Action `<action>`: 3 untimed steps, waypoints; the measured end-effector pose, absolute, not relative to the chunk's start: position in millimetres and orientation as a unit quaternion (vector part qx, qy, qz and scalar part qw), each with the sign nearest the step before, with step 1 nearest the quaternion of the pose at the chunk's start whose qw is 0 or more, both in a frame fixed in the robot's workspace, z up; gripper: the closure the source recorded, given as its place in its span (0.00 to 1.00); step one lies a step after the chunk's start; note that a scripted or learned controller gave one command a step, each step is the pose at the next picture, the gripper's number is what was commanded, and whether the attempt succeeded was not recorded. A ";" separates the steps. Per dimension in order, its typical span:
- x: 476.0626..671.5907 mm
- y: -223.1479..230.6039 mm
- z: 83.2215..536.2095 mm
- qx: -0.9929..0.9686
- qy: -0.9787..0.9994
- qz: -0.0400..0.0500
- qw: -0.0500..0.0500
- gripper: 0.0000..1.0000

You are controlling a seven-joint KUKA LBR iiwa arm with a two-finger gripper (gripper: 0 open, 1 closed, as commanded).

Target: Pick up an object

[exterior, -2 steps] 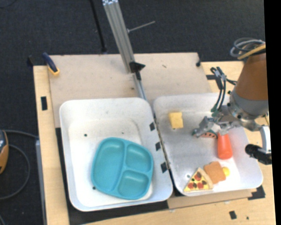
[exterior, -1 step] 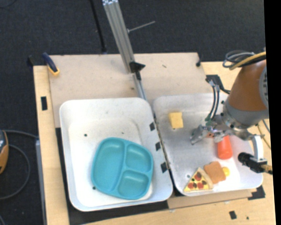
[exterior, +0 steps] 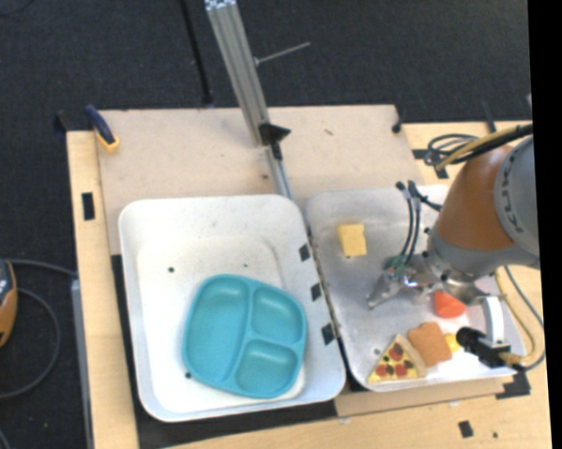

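Nearest the gripper (exterior: 386,290) is the orange object (exterior: 446,304), lying just behind the fingers on the wrist side, partly tucked under the arm (exterior: 482,213); I would take it for the likeliest pick, though any piece would serve the task. It looks roundish, with no clear long axis. Whether the fingers are spread or closed cannot be told from this slant (they read as a pale metal blur), and nothing is visible between them.

Further back from the tips, towards the bin's near edge, a brown bread-like piece (exterior: 429,343) rests against a pizza slice (exterior: 395,363). Ahead of the fingers and well apart sits a yellow block (exterior: 351,240).

All four lie in the right bin (exterior: 332,216). The left bin (exterior: 141,236), beyond the fingertips, holds a turquoise divided plate (exterior: 244,335).
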State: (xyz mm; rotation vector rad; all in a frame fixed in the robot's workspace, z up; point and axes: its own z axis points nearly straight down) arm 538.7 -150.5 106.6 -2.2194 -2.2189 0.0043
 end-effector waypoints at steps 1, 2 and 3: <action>541.1 -152.4 121.2 -0.709 -0.706 -0.001 -0.002 1.00; 537.9 -157.0 166.4 -0.708 -0.706 -0.001 -0.003 1.00; 530.1 -161.1 223.3 -0.707 -0.707 -0.002 -0.004 1.00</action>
